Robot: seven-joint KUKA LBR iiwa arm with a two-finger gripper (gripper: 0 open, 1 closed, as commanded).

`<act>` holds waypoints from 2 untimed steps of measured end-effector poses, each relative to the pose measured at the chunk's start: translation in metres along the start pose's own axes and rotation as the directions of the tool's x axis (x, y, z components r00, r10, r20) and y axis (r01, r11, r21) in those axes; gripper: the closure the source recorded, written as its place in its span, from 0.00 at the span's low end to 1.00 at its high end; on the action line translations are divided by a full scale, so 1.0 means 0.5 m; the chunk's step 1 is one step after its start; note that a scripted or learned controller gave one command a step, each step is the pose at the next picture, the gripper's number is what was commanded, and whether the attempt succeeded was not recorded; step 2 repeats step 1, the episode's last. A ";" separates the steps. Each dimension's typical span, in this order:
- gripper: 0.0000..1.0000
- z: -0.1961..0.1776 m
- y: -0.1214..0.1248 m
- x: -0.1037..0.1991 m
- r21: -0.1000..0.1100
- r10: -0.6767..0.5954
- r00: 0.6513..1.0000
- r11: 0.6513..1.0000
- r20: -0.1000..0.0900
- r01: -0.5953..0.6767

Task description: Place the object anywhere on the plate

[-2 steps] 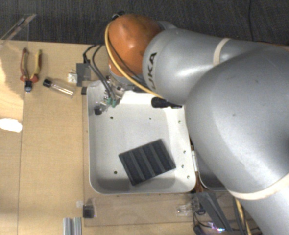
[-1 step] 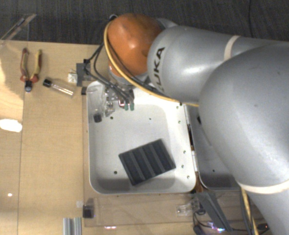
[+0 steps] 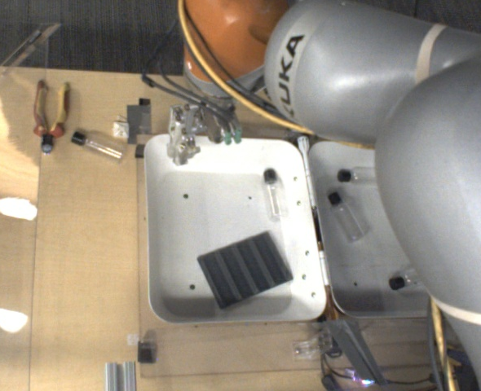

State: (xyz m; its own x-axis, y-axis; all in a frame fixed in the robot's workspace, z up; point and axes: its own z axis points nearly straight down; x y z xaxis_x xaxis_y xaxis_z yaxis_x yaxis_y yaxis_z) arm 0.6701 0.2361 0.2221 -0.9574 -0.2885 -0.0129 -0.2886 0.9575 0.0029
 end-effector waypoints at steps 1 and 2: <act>1.00 -0.072 0.000 0.000 0.004 0.616 0.788 0.788 -0.001 -0.616; 1.00 -0.072 0.000 0.000 0.004 0.616 0.788 0.788 -0.001 -0.616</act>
